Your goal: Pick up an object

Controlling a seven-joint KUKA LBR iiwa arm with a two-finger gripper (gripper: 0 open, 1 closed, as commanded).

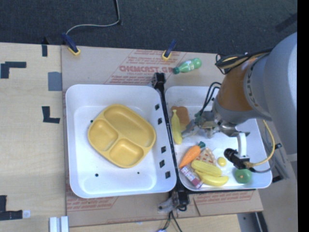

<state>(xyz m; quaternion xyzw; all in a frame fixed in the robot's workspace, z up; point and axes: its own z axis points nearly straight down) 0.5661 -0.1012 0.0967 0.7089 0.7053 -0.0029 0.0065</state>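
The arm (251, 88) enters from the right of the frame and reaches down into the right bin (260, 129). Its gripper (200, 124) sits low at centre-right of the frame, in the upper-left part of that bin.

**Gripper state.** It cannot be told from this view whether the pincer is released or clenched; the wrist body and cables cover most of it. No object can be seen grasped in it.

**Task objects.** All candidate objects lie in the right bin:
- a brown piece (181, 114) and a yellow piece (176, 129), touching each other, just left of the gripper against the divider;
- an orange carrot (189, 155) below the gripper;
- a waffle-patterned slice (207, 155) beside the carrot;
- two bananas (210, 174) near the bin's lower edge;
- a green round fruit (243, 176) at lower right.

**Progress.** Judged from the frame, the approach is complete but no pick is confirmed. Closing on an object and lifting it are left to do. The brown and yellow pieces are the nearest candidates.

**Other items.** The left bin (77, 144) holds a yellow divided tray (120, 135). A green bottle (187, 66) lies outside the bins, above the right one.

**Writing.** The cardboard sheet (96, 66) under the bins carries red print reading "CHEMCAST" at upper centre. Smaller print below it is illegible.
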